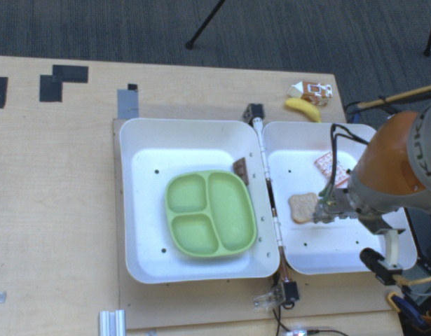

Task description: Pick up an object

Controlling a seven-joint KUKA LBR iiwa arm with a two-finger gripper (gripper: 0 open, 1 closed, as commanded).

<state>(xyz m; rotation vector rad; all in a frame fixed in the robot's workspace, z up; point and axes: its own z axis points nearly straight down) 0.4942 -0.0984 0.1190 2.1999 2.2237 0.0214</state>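
In the right bin [299, 257], a tan slice of bread [303, 206] lies flat, touching the left side of the gripper [324, 213]. The green divided plate [210, 214] sits in the left bin [141, 166].

A light wooden surface [54, 187] bears two shallow white bins. The left white bin [141, 187] holds a pale green three-compartment plate [210, 214], with a small brown object [240, 167] near its upper right rim. In the right white bin [299, 254], the arm's hand [326, 212] sits just beside a tan bread-like slice [303, 207]; a red-and-white patterned card [325, 164] lies above it. A yellow banana [303, 108] lies on the surface behind this bin.
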